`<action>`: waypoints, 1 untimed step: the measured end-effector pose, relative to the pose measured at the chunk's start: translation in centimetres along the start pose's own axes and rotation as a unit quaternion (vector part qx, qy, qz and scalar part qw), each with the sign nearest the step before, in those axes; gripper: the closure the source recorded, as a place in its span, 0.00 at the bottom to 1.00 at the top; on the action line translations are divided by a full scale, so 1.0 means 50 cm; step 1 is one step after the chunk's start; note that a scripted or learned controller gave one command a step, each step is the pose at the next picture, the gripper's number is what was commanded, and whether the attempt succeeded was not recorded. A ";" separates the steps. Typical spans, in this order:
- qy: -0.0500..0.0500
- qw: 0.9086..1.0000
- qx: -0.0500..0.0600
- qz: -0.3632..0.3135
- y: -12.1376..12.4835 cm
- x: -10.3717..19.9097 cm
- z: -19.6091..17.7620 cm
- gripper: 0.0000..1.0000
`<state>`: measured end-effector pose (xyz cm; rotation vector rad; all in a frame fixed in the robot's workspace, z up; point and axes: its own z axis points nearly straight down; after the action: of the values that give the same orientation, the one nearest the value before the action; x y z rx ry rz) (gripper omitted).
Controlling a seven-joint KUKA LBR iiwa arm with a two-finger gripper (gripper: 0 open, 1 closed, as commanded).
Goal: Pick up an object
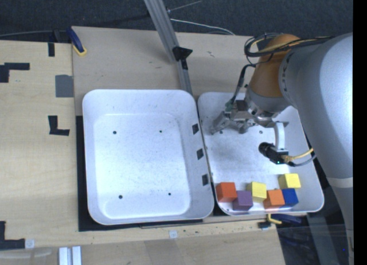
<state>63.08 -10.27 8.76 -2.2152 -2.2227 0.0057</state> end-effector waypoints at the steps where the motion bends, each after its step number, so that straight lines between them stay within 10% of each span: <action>1: 0.001 1.000 -0.003 0.001 -0.196 0.066 -0.216 0.00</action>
<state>53.31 -7.02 19.61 -2.2193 -2.2231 -0.0033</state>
